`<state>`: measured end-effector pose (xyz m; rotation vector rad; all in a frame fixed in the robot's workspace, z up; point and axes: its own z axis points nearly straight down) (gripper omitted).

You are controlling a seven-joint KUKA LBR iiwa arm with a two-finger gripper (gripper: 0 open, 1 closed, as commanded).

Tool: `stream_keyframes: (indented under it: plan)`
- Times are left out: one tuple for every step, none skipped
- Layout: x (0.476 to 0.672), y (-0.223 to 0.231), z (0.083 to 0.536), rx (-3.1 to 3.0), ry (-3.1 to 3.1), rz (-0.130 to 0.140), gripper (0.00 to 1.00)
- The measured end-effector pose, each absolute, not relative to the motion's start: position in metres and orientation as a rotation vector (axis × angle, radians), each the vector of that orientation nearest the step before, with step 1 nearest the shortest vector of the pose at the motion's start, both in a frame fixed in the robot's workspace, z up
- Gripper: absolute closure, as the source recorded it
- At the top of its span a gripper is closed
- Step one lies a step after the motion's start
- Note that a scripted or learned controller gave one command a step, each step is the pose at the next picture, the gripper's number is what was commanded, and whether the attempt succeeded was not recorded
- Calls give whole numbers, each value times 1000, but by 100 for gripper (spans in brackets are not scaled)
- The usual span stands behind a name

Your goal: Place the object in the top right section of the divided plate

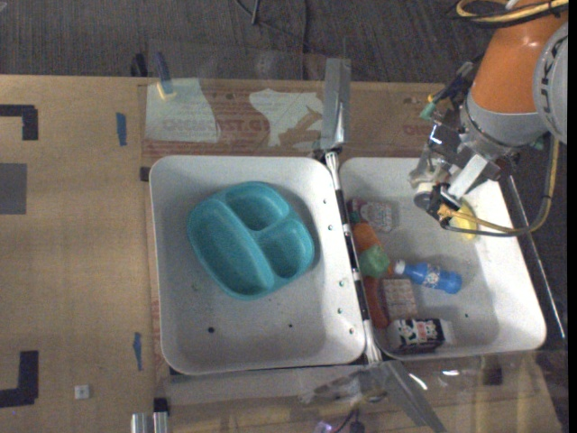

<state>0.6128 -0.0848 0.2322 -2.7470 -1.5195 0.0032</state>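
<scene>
A teal divided plate (252, 238) with three sections lies in the left bin (180, 332), turned at an angle. My gripper (426, 186) hangs over the upper part of the right bin (514, 305), well to the right of the plate. Below and left of it lie a blue bottle with a white label (432, 277), an orange piece (363, 235), a green piece (375, 262) and a clear wrapped item (378, 215). I see nothing held in the gripper.
A red stick (375, 303), a brownish packet (398, 297) and a black-and-white carton (417, 334) sit along the right bin's left and front sides. A metal divider (335, 115) runs between the bins. Cardboard bench surface lies to the left.
</scene>
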Motion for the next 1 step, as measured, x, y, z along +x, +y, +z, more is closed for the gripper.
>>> stream_keyframes:
  plan:
    - [624,-10,242,-2556,-1828,-1,100]
